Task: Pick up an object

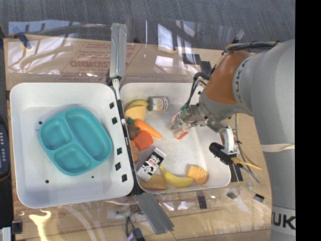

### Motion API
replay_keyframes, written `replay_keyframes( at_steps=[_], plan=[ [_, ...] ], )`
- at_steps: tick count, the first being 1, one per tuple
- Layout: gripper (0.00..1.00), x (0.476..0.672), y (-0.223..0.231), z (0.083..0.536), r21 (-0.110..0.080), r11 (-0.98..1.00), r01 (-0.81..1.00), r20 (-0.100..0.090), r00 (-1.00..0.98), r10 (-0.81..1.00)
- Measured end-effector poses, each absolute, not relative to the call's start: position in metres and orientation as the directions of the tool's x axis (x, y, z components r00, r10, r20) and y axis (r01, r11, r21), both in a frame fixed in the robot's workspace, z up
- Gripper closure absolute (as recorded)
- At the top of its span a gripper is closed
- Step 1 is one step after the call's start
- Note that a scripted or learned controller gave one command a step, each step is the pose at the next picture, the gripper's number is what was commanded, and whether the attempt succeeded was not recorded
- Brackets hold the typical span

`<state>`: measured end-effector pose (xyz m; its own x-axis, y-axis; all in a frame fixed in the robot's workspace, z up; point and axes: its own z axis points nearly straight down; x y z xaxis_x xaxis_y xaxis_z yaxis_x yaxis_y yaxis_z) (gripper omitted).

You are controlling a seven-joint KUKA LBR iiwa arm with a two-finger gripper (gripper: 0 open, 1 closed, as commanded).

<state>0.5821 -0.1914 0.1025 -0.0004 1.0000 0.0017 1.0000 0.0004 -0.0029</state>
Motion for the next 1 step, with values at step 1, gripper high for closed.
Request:
replay_keyframes(
  at_steps=[1],
  plan=[
    [1.0,0.6589,-0.1307,0.187,0.004,-0.13,0.991,0.001,0.13,0.991]
  ],
)
